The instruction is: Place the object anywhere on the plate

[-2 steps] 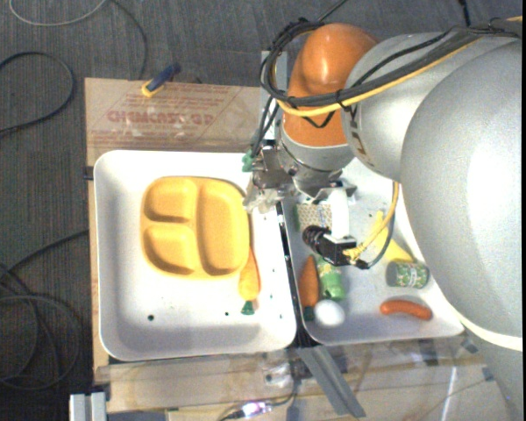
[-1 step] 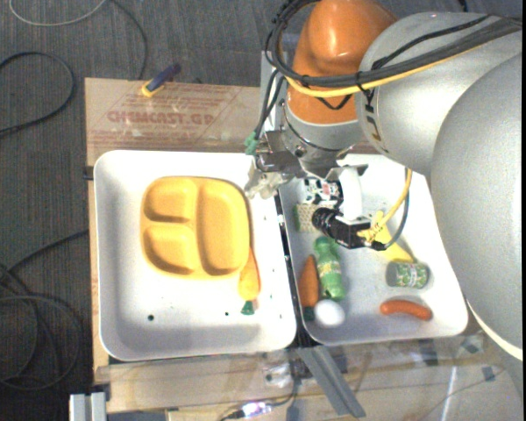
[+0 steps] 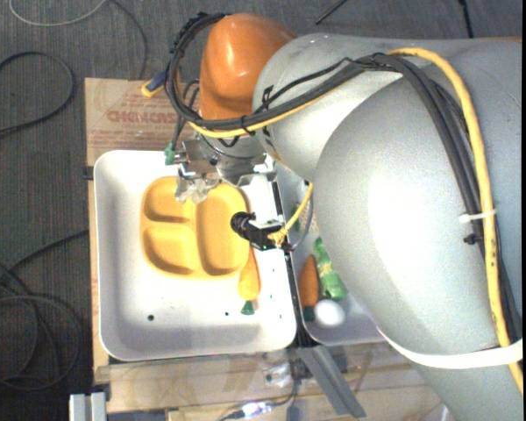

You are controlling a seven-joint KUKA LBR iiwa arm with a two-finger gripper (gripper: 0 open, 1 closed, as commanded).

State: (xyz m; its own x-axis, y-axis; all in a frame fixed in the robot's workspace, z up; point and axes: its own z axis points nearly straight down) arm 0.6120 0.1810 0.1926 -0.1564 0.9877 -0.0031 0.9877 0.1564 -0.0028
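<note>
Carrot [image 3: 249, 281] is seen lying in the left bin [image 3: 123, 323], just beside the yellow plate's [image 3: 193, 231] lower right edge, green tip toward the viewer. Red lettering is printed on the cardboard [image 3: 123, 117] behind the bin but cannot be read. The gripper [image 3: 195, 185] is poised over the plate's far edge; how far it is open cannot be told, and nothing is seen held.

arm [image 3: 403, 191]: grey, reaching in from the right, bulking large across the view | wrist band [image 3: 232, 64]: orange, at top centre | pincer [image 3: 197, 182]: pointing down, cables looped round the wrist
</note>
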